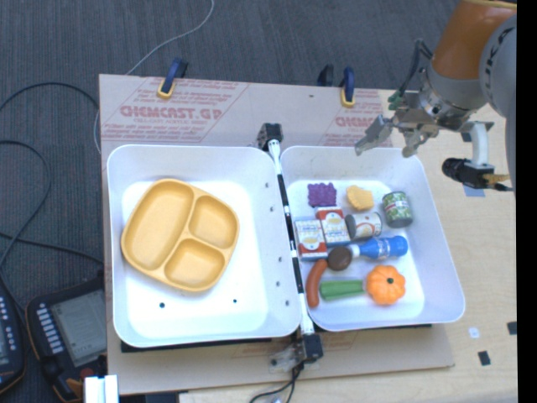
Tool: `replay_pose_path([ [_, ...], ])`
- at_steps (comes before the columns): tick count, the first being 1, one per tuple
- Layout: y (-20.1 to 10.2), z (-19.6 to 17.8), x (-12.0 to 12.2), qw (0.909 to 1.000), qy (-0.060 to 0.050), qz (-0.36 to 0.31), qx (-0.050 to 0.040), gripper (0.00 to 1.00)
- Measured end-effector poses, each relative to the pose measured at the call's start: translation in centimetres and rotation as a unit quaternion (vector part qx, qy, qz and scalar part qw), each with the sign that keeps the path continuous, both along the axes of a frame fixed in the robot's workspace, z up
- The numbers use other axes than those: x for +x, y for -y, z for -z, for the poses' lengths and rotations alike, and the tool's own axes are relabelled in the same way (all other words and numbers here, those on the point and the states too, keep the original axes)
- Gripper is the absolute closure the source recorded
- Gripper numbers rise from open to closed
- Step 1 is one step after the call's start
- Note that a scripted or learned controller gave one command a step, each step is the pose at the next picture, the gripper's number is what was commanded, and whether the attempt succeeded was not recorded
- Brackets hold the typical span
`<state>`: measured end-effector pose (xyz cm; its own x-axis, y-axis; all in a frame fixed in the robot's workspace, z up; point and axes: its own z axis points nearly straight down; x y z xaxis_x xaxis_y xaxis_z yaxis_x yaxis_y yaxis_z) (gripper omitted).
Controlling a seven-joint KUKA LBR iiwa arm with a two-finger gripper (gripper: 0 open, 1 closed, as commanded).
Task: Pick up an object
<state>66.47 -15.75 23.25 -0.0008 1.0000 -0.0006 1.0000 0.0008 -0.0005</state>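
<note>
Camera view, pincer (391,138) open, toys (357,242) below-left

Arm (470,32) hangs at upper right, jaws spread apart.

I could read red lettering on the board (210,107) under the bins: "CHEMCAST GP" ran along its back edge at the left, and a second print of the same mark began near the right clamp, where I made out only its first letters before the bin (436,191) cut it off. The small cartons (323,229) in the right bin carried printed labels, and so did the can (398,209) and the bottle (379,248), but all were too small for me to read.
</note>
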Motion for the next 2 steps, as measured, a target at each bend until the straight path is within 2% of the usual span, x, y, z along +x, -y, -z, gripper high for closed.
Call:
replay_pose_path([
  [1,-2.0,13.7,0.4,1.0,0.001,0.0,-0.0007,0.0],
  [2,-2.4,14.3,-4.6,1.0,0.006,0.0,-0.0009,0.0],
])
